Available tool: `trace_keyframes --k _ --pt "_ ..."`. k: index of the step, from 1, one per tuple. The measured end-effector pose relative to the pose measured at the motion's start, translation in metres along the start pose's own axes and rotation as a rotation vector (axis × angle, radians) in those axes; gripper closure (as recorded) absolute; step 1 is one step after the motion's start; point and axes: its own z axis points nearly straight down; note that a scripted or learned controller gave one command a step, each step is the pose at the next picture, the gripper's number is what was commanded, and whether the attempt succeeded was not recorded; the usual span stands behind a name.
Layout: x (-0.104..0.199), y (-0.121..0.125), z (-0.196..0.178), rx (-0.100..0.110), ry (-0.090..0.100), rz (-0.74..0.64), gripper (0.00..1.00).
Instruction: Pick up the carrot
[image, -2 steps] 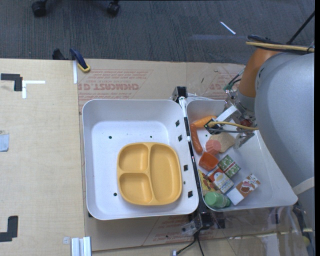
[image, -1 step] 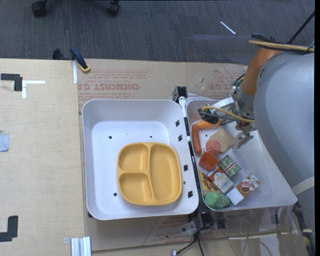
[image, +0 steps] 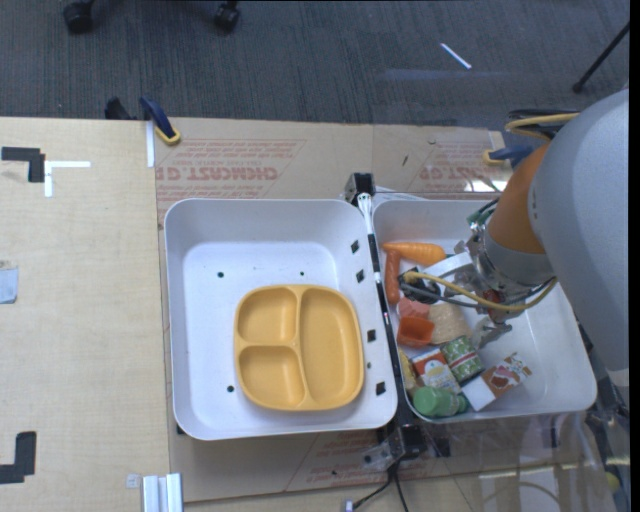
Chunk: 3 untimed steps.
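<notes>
Two white bins (image: 180, 330) sit on tan cardboard (image: 260, 170) with red lettering, and the left one carries a yellow plate (image: 300, 347). Right of the plate, an orange carrot (image: 413, 253) lies beside a red carton (image: 432, 368), a green-patterned packet (image: 463, 358) and a green lid (image: 433, 401). Over that clutter, the grey arm (image: 590, 200) shows its orange band (image: 515, 215).

Even, bright overhead light; soft shadows inside white bins (image: 180, 330); mild glare on arm (image: 590, 200), blurred near lens; detail coarse.
</notes>
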Motion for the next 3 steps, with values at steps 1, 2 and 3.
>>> trace_keyframes --k 1,2,3 --pt "0.065 0.014 -0.001 -0.001 0.001 -0.013 0.00" --pt "-0.002 0.050 0.000 0.000 0.000 -0.345 0.00" --pt "0.049 0.005 0.000 -0.002 0.001 -0.265 0.00"
